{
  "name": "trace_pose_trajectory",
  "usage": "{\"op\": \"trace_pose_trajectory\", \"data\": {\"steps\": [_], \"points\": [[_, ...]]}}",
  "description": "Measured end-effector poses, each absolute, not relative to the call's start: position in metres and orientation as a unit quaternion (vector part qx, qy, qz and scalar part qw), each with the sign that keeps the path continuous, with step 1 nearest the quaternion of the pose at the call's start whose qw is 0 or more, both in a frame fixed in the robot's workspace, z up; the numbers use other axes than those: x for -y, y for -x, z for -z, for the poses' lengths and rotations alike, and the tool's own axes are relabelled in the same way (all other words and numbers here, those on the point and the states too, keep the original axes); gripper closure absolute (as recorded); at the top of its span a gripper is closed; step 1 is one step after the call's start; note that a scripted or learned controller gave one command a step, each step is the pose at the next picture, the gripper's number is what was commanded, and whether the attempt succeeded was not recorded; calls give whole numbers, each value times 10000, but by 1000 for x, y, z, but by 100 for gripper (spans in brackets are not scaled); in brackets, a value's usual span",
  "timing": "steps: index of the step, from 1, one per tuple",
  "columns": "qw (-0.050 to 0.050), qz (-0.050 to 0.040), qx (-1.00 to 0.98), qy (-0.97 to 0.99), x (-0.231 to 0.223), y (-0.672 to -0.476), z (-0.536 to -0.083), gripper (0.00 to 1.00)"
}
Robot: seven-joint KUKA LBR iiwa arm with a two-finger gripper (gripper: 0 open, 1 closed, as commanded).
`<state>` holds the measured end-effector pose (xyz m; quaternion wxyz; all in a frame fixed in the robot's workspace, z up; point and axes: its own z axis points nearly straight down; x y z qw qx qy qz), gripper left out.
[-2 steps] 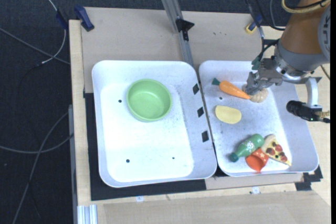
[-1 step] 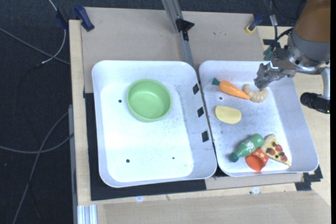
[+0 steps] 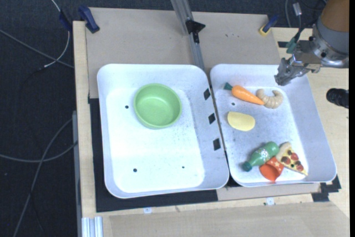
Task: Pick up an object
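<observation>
Two bins | left bin (image 3: 116, 175): green bowl (image 3: 158, 105) | right bin (image 3: 319, 136): carrot (image 3: 246, 95), pizza slice (image 3: 291, 159) | claw (image 3: 284, 76): state unclear

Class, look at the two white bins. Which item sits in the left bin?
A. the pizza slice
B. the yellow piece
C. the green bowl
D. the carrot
C: the green bowl sits in the left bin; the other three lie in the right bin.
</observation>
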<state>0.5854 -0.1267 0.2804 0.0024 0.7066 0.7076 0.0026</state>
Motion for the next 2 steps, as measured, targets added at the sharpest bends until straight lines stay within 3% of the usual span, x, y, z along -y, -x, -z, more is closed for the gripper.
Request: {"op": "trace_pose_trajectory", "data": {"steps": [2], "points": [[3,-21,-7093,-7049,26,-627,-265,100]]}}
